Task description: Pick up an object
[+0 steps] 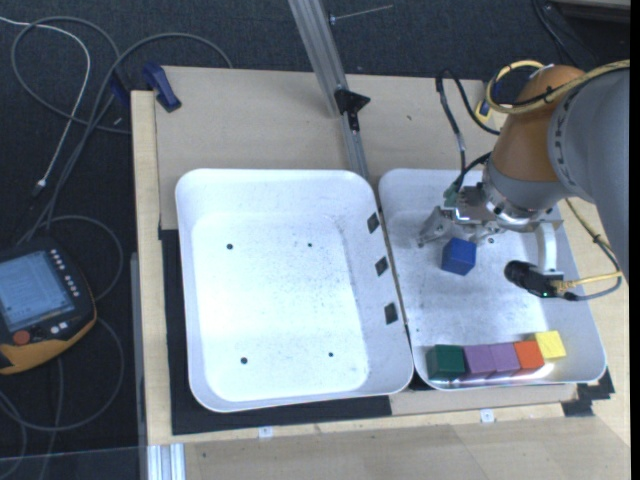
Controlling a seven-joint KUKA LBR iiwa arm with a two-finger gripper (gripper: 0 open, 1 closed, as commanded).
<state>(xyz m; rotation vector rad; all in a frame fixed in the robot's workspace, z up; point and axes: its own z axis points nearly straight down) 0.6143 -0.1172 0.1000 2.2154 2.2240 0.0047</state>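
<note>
The gripper [462,230] hangs over the right bin [590,353], jaws apart, seemingly straddling the blue cube [459,258].

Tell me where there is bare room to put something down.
The left bin has a bare floor from wall to wall. In the right bin, the middle strip between the blue cube and the row of blocks is free. Under the pincer it is crowded.

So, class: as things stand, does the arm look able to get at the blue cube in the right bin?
Probably yes. The gripper hangs right at the blue cube, which sits alone on the bare floor of the right bin; the row of coloured blocks lies apart along the near wall.
</note>
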